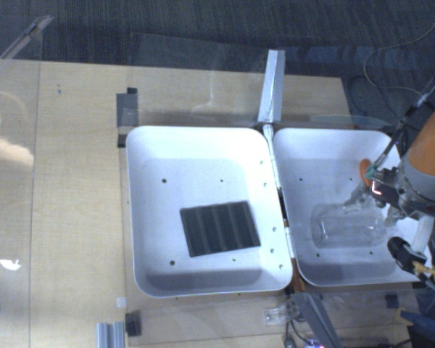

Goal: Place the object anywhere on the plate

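2 white bins side by side on the table [65,194]. Left bin [148,158] holds a dark ribbed plate [220,228], lying flat near its centre. Right bin [312,158] holds a clear glass object [346,227] on its side, near the front right. The hand [380,191] sits just beside the glass; finger state: cannot tell.

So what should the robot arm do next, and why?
Probably lower onto the clear glass and grip it. The glass lies on its side in the right bin, right beside the gripper, while the dark plate waits in the left bin.
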Motion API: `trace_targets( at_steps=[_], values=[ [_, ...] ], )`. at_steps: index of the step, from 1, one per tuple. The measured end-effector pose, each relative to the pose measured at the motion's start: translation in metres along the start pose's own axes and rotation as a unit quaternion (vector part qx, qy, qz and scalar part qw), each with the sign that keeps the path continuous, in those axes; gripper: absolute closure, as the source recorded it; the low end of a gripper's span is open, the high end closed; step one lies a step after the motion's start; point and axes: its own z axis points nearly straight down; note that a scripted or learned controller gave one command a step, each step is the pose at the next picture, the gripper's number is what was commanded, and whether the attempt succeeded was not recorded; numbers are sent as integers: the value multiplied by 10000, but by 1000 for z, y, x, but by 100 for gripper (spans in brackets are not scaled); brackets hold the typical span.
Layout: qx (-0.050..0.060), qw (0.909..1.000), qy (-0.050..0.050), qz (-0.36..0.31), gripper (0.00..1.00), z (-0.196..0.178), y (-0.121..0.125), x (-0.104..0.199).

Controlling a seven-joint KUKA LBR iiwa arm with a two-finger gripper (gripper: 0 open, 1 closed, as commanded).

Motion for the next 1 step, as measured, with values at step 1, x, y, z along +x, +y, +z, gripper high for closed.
trace_targets(
  at_steps=[1],
  values=[
    [6, 9958, -4, 919, 0, 9, 10, 29]
  ],
)
